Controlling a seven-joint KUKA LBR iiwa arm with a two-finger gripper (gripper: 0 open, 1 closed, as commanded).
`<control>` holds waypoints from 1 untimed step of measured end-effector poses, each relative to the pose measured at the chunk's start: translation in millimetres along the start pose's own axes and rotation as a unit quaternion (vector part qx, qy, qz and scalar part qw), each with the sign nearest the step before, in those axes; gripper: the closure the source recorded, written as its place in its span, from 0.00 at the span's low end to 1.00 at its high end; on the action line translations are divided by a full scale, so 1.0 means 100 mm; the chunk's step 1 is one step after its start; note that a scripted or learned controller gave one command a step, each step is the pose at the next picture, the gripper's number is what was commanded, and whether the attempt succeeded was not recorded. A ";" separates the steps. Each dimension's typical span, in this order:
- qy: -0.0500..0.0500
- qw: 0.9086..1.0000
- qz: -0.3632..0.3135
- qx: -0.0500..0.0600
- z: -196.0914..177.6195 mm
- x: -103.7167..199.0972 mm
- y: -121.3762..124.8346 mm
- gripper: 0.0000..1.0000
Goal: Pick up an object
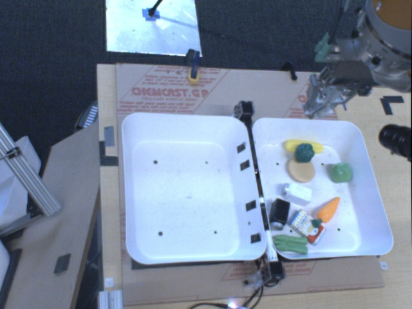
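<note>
I see gripper [320, 102] hanging above back rim of right bin [370, 166], nothing between fingers; blurred, they look slightly apart. Objects cluster in right bin: carrot [329, 208], green ball [339, 172], tan disc [300, 170]. Parked high, likely pre-descent.

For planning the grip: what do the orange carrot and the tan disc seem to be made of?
Orange carrot: probably moulded plastic, smooth, with even saturated colour. Tan disc: possibly wood or matte plastic, since it looks flat, dull and without shine. The material is uncertain for both.
</note>
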State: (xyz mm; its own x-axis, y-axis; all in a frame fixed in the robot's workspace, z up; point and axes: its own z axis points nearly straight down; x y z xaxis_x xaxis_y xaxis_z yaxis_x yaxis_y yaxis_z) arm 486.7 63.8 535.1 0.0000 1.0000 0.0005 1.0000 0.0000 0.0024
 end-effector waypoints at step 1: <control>-0.002 1.000 0.004 0.001 0.18 -0.92 0.62 1.00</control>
State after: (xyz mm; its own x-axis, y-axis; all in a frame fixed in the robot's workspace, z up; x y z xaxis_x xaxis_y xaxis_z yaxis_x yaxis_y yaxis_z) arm 548.7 -28.0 517.2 0.0076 1.0000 -0.0033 1.0000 -0.0076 0.0008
